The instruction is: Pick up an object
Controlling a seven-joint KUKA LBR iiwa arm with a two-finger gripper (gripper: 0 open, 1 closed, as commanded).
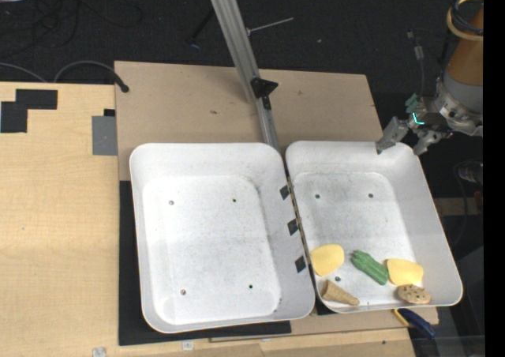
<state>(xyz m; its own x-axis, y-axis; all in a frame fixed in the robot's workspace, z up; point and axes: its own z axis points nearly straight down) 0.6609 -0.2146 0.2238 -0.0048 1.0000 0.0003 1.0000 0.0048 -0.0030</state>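
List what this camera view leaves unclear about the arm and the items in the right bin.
- Gripper: small and dark against the floor at the right bin far corner; whether it is open or shut is unclear.
- Arm: cut off by the view's right edge.
- Green item, two yellow items, cone, brown disc: too small to identify for certain.

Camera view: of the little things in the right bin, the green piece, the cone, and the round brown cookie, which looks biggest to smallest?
1. Green piece, longest.
2. Cone, slightly smaller; close to the green one, so this order is unsure.
3. Round brown cookie, smallest.
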